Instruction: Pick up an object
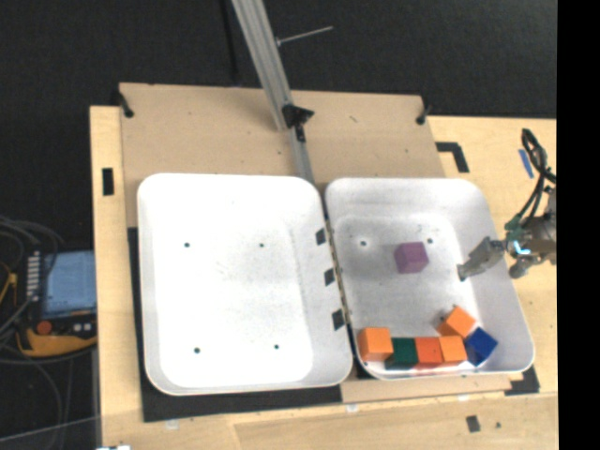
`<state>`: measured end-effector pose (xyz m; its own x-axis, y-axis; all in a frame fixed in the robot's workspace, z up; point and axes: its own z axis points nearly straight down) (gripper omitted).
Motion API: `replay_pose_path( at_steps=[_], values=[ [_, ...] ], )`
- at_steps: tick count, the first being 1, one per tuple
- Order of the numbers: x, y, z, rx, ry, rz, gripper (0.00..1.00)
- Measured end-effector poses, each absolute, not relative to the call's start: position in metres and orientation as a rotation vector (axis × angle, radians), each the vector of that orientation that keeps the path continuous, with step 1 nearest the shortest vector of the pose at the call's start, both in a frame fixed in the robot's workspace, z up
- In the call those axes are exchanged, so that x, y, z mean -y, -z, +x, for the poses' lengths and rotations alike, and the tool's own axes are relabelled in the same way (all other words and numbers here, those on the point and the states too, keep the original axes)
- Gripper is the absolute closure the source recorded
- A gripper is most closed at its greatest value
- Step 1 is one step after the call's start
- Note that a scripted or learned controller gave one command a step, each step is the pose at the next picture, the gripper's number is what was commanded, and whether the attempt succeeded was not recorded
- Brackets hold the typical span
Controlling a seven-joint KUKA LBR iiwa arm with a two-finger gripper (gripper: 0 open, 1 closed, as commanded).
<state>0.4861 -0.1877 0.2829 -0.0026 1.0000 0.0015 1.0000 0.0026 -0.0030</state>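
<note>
bins: two shallow white plastic bins | right bin [469, 200]: one purple cube [410, 257] mid-floor, four orange cubes, one green, one blue along near wall | end effector [483, 258] at right rim, grip state unclear

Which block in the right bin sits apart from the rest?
The purple block, alone mid-bin. The orange, green and blue blocks cluster along the near wall of the right bin.

Purple cube [410, 257] stands apart; coloured blocks [427, 350] crowd near wall.
</note>
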Motion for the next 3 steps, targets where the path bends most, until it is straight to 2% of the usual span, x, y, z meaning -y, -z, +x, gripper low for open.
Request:
replay_pose_path(
  at_steps=[1,3],
  values=[
    [0.187,-0.285,0.487,2.224,0.003,-2.221,0.0],
    [0.209,-0.173,0.486,2.217,-0.006,-2.222,0.0]
  ],
)
